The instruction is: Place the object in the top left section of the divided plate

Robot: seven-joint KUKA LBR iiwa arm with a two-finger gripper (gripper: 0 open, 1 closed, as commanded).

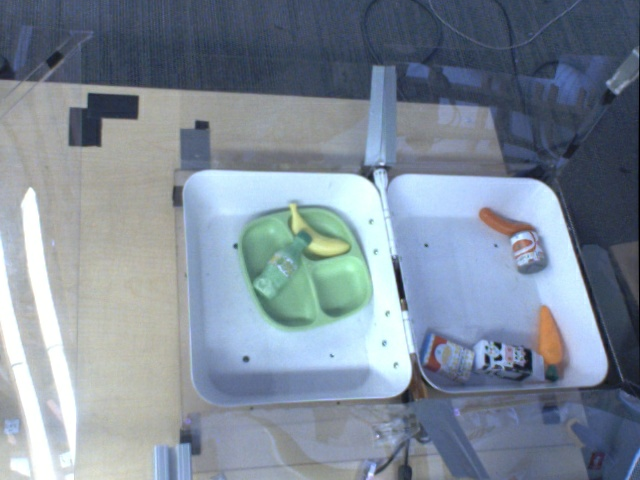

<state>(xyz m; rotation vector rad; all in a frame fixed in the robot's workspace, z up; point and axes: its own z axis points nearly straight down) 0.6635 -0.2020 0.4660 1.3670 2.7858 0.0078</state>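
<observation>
A green divided plate (340, 290) lies in the left white bin (215, 268). A yellow banana (318, 239) rests across the plate's upper sections, near its top rim. A small clear bottle (278, 270) lies tilted in the plate's left section. In the right bin (450, 268) lie an orange sausage-like piece (496, 220), a small can (528, 251), a carrot (549, 337) and a black-and-white milk carton (478, 359) on its side.
A metal post (382, 118) stands at the back, above the seam between the two bins. Black cables (440, 18) loop over the floor behind the bench. Wooden bench surface (100, 318) extends to the left.
</observation>
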